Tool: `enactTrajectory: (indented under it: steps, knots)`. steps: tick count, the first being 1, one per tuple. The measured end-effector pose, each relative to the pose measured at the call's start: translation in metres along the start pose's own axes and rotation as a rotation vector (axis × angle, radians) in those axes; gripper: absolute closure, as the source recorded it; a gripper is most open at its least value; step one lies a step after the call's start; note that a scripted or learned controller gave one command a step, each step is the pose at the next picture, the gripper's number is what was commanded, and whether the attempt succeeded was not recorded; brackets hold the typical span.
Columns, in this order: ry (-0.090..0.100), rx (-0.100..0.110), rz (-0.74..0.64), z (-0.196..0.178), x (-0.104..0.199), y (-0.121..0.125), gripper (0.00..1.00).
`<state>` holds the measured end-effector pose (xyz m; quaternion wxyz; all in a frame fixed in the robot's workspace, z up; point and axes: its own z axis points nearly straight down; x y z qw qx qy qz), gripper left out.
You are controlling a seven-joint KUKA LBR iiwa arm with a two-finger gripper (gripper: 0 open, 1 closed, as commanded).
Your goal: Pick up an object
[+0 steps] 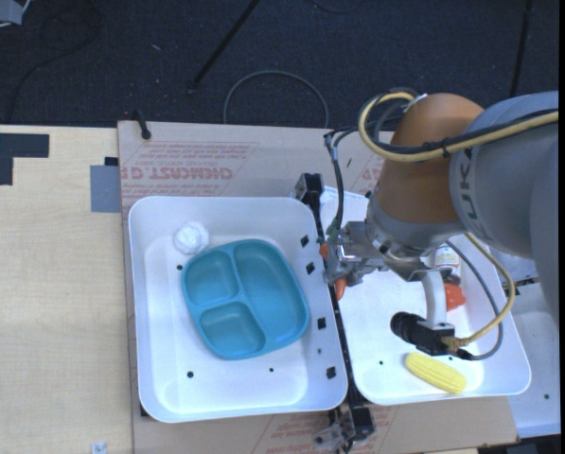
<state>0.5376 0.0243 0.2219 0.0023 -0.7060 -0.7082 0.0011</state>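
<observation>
Camera view: your gripper [350, 270] hung beside the blue three-compartment plastic plate [244, 297]; finger state unreadable.

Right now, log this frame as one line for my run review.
arm over right bin | corn cob in right bin | blue plate, white ball in left bin | no pickup seen

A robotics lab or test bench. A grey industrial arm [490, 173] with an orange band and loose yellow cables reaches in from the right over two white bins [159, 253] set on printed cardboard [197, 164]. The pale wooden benchtop [45, 291] at left carries grey and dark tape marks. Cables trail over dark carpet [168, 45] along the top.
</observation>
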Motion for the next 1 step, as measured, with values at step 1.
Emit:
enactTrajectory:
  steps: [1]
  knots:
    - [0.000,-0.001,-0.001,0.0047,0.0520,0.0038,1.00]
